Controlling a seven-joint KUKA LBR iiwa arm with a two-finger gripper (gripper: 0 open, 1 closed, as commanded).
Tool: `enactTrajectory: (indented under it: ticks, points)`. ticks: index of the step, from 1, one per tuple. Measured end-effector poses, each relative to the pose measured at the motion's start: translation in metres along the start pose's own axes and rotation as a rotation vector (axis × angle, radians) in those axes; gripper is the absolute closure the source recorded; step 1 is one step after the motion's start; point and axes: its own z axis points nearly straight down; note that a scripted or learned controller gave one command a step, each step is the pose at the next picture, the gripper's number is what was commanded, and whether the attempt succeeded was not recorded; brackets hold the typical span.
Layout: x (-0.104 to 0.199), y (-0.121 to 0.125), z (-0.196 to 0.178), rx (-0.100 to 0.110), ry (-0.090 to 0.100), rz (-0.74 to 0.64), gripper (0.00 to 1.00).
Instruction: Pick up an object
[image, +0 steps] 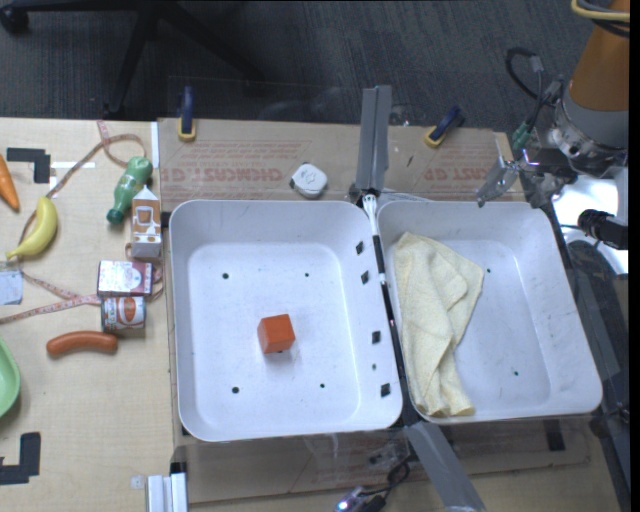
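Arm at the view's 2 o'clock edge, orange band uppermost; hand (522, 182) points toward 8 o'clock, nothing between its fingers.

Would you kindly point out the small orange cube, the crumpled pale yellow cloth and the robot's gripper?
small orange cube (276, 333): camera view, its top face.
crumpled pale yellow cloth (432, 310): camera view, its folded middle.
gripper (515, 180): camera view, between its fingertips.
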Motion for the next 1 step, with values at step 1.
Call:
enactTrajectory:
  ticks: [1]
  points:
    - [-0.0340,-0.0560,0.0877,0.003,-0.001,0.152,0.00]
